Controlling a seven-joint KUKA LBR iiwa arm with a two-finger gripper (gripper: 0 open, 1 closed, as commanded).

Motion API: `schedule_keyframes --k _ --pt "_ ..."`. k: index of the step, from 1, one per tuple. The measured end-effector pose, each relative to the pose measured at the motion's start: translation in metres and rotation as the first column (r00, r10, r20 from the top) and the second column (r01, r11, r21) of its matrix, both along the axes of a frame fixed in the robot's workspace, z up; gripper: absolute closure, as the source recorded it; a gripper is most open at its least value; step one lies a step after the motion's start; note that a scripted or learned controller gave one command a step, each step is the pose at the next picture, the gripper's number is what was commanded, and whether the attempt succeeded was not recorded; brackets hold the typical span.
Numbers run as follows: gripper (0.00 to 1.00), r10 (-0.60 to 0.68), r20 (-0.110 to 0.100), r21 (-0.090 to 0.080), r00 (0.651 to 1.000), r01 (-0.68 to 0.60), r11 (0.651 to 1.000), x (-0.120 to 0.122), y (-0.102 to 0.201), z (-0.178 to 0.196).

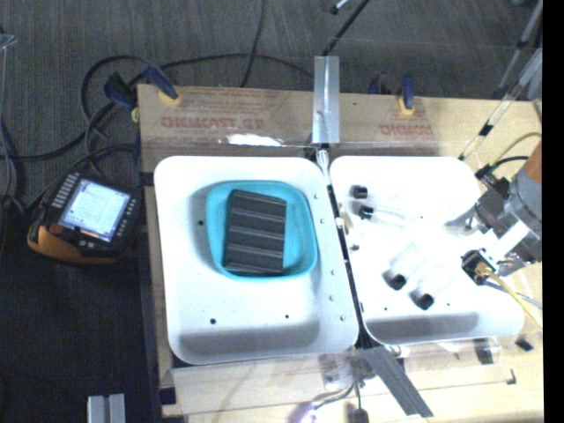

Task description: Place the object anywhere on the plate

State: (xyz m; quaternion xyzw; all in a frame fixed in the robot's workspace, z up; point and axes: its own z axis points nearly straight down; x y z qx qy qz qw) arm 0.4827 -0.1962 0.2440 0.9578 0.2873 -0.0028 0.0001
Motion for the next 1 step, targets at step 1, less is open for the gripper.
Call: schedule_keyframes --k 1 --pt "0.00 0.009 -0.001 0.003 1.000 -0.009 1.000 0.0000 0.0432 -0.0443"
